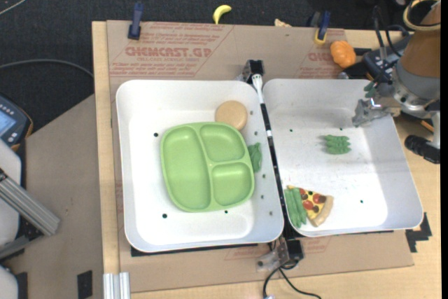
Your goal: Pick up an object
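The claw hangs over the right bin's far right corner; whether it is open or closed cannot be told, and nothing shows in it. A green toy lies just beside it, a pizza slice near the front edge. Picking appears not yet done.

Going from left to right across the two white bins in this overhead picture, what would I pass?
Green divided plate → tan round cookie-like piece → pizza slice toy → small green leafy piece → the robot's gripper over the right bin.
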Robot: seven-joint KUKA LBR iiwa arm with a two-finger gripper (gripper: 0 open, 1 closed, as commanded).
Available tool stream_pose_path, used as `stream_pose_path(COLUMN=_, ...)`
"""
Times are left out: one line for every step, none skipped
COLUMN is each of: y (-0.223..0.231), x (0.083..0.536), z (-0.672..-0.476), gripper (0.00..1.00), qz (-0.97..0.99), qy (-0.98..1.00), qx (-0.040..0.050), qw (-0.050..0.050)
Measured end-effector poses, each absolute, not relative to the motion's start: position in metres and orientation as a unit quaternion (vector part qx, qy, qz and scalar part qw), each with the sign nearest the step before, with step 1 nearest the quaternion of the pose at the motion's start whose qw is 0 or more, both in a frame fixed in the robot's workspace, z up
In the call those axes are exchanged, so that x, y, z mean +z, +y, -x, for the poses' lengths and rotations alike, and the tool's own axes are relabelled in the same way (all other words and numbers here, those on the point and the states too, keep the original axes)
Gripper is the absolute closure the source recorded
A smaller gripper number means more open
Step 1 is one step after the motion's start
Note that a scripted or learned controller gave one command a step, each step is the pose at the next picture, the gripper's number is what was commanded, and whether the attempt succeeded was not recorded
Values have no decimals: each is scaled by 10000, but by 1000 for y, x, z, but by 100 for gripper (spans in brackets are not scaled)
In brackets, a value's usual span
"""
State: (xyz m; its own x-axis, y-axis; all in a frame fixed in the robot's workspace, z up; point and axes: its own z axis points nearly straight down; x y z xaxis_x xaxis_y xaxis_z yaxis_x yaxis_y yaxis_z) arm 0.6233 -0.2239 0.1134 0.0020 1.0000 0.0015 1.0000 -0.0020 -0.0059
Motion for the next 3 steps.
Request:
stream_pose_path(y=-155, x=164, z=-634, gripper=100, qz=7048, qy=-7094, qx=-23, qw=-25)
stream_pose_path(y=-17, x=186, z=-597, gripper=100, qz=7022, qy=-7119, qx=-24, qw=33)
stream_pose_path(y=-100, x=118, z=-578, gripper=100, qz=7097, qy=-7045, qx=37, qw=26)
